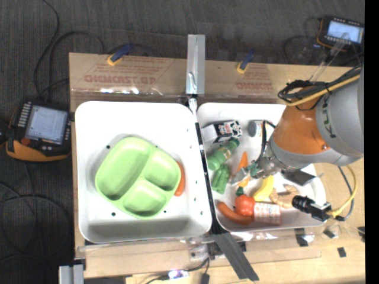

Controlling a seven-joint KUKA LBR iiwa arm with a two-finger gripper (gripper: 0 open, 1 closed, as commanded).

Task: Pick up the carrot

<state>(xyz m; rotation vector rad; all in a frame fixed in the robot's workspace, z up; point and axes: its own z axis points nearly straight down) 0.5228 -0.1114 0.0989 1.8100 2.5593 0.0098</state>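
The gripper (pixel 256 169) hung low in the right bin (pixel 308 189), right of centre in the frame, among cluttered toys; whether it was open or closed could not be told. A small carrot (pixel 241 160) lay tilted just left of it, beside a green bottle (pixel 220 156). In the left bin (pixel 89 158) sat a green divided plate (pixel 137 175), with an orange piece (pixel 180 181) against its right rim.

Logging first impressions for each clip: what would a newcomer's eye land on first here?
The bright green sectioned plate in the left bin, with an orange piece at its right edge. Next, the grey arm with its orange band reaching from the right over the right bin, its gripper low among crowded toy food: a small carrot, green bottle, yellow banana and tomato.
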